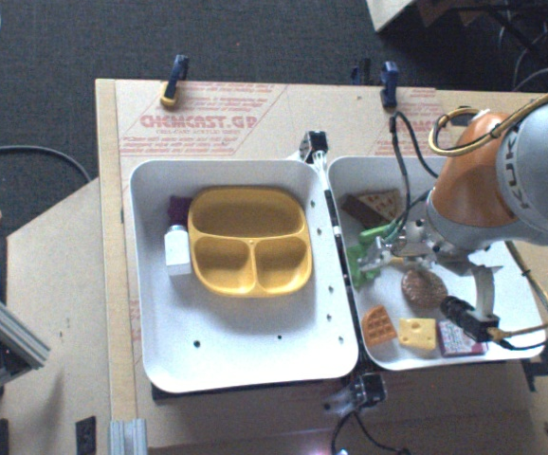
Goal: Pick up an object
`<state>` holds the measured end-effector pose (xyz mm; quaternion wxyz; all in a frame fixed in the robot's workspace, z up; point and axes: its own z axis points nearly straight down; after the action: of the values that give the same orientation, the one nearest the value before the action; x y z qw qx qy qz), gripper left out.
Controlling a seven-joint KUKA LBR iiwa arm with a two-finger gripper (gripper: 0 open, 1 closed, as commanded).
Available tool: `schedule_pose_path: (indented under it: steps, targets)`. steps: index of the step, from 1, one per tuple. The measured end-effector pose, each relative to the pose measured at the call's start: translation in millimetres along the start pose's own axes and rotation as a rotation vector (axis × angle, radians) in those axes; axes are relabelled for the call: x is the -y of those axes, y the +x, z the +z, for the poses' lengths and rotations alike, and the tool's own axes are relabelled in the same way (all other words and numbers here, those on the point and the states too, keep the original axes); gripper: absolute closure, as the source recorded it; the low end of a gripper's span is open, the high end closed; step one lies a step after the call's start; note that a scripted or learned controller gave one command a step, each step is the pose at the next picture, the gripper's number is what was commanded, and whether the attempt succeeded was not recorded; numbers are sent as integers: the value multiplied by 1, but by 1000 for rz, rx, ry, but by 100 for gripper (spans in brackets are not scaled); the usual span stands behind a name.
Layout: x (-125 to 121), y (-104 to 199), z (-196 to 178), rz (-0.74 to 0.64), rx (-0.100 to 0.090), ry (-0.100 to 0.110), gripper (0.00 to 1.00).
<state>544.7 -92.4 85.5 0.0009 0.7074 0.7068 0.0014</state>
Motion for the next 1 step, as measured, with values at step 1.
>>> schedule_pose_path:
  steps: [1]
  targets:
    - [-1,-2,-13,2,5,-7,100]
